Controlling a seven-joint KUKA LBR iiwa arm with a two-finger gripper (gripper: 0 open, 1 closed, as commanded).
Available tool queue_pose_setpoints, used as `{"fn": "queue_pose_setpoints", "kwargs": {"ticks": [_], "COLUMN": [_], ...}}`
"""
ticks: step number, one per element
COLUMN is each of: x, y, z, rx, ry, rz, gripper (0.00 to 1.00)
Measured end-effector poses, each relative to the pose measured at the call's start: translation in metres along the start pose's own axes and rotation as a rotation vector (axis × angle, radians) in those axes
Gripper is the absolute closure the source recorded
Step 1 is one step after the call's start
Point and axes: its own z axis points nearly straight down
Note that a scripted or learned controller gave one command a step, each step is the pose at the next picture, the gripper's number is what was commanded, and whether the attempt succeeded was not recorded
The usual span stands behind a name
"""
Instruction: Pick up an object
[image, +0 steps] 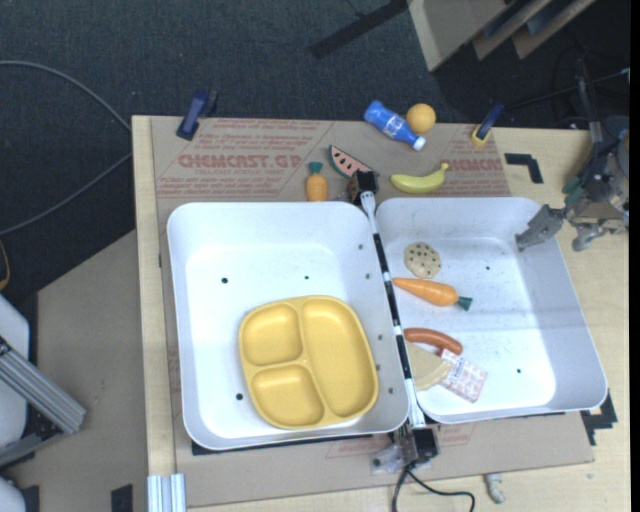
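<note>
1. Two white bins: the left bin has one yellow divided tray sitting toward its 5 o'clock.
2. The right bin has four pickable bits: one cookie at 10 o'clock, one carrot just under it, one sausage and one wrapped snack down at 7.
3. The gripper hangs over the right bin's 2 o'clock rim, fingers spread and pinching nothing, well apart from the food.
4. Behind the bins: one banana, one bottle, one orange.

Smooth, matt white plastic is seen in both bins; the yellow tray looks glossy plastic, the surface matt cardboard.
</note>
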Motion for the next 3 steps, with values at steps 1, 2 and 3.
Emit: {"fn": "queue_pose_setpoints", "kwargs": {"ticks": [1,2,3], "x": [0.057,0.102,0.113], "y": [0.009,-0.008,0.026], "z": [0.063,0.125,0.143], "rx": [0.003,0.004,0.000], "ry": [0.003,0.002,0.000], "rz": [-0.001,-0.001,0.000], "gripper": [0.00,0.00,0.00]}}
